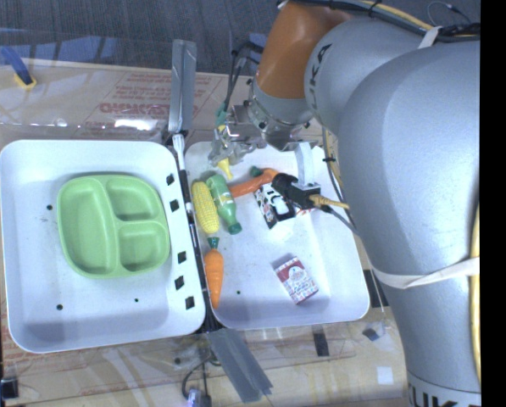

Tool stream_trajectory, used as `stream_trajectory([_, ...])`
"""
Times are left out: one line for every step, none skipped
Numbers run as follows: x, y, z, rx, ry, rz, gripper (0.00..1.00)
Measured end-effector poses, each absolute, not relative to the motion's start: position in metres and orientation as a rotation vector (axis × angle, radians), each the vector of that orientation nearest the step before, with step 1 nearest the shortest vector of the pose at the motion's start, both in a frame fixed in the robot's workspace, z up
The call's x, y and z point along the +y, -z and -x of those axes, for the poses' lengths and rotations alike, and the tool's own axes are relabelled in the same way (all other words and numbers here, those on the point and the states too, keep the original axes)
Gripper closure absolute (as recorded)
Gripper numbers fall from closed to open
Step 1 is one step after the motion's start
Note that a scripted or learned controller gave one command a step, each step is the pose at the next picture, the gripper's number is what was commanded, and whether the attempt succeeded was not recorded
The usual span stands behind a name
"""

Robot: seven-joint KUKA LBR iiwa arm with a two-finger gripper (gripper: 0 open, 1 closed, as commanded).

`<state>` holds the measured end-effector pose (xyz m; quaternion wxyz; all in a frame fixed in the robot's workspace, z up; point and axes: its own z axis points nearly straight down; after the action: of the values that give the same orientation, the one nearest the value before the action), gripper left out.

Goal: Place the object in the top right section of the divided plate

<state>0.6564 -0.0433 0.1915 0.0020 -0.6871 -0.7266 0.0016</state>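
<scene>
The green divided plate (113, 225) lies in the left white bin (32, 312) with nothing in its sections. My gripper (225, 145) hangs over the far left corner of the right bin (337, 303), just above a small yellow piece (225, 167). Below it lie a corn cob (204, 207) and a green bottle (225, 203), side by side. An orange carrot (214, 275) rests near the bin's left wall. A second orange piece (254, 182) lies to the right of the bottle.
A red and white small box (296, 279) sits in the near part of the right bin. A black, white and red item (275, 203) lies mid-bin under the arm's cable. The large grey arm (405, 142) covers the right side.
</scene>
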Motion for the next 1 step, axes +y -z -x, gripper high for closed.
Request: stream_trajectory([0.0223,-0.1910,-0.5867,-2.181,-0.006,2.256,1.00])
